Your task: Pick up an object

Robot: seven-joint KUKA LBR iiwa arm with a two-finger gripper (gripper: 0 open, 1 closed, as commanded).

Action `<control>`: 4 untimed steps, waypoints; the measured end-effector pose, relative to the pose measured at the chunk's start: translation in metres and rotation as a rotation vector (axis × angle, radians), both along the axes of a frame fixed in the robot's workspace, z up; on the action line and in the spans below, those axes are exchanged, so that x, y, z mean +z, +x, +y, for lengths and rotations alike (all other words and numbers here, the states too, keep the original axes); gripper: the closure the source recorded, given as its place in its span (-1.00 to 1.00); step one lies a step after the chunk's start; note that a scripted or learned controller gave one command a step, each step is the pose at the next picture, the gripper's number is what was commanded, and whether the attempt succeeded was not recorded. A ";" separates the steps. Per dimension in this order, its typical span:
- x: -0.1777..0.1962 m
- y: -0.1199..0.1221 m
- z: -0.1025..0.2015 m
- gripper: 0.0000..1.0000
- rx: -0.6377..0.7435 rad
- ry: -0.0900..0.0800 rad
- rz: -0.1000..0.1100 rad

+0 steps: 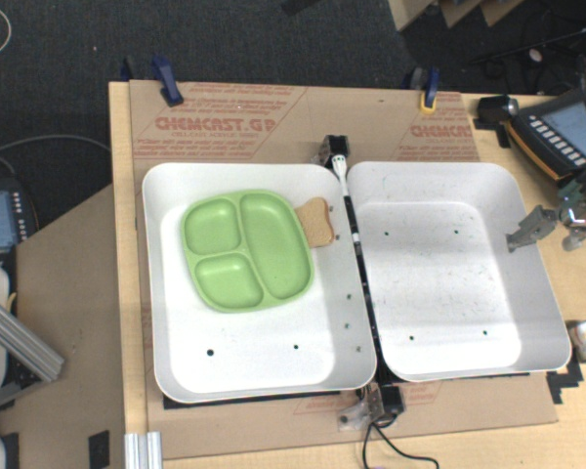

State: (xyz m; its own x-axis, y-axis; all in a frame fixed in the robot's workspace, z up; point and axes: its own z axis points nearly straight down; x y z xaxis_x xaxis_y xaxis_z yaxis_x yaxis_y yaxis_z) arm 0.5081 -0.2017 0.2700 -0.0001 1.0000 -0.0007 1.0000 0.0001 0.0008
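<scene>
Looking down on the bench, the camera view shows two shallow white bins side by side on a brown board. The left bin (244,360) holds a green divided plate (247,250) with three compartments, lying flat toward the bin's upper left. A small tan block (316,222), possibly a sponge or a slice of bread, lies touching the plate's right rim, close to the divider between the bins. The right bin (449,340) carries only dark specks on its floor.

The gripper (532,227) sits at the right edge of the right bin, over its rim, well apart from both objects. Its grey fingers appear at the frame's margin; whether they are spread or closed cannot be determined from this view, and nothing is seen between them.

Step in hand, as judged: approach. No object is grasped, and the arm has not yet reached across to the left bin.

Requirement for the next move, as judged: travel leftward across the divider, then descend over a chosen target. The tan block is the smaller and likely more graspable item; the plate is wide and flat, offering only its rim. Contact between block and plate may cause the fingers to strike the rim on descent.
</scene>
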 end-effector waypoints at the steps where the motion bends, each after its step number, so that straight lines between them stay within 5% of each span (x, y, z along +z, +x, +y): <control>1: 0.156 -0.029 0.015 -1.00 0.003 -0.005 -0.018; 2: 0.274 -0.028 0.023 -1.00 0.003 -0.006 -0.017; 3: 0.266 -0.029 0.174 -1.00 0.017 0.004 0.003; 4: 0.255 -0.029 0.230 -1.00 0.007 0.001 0.005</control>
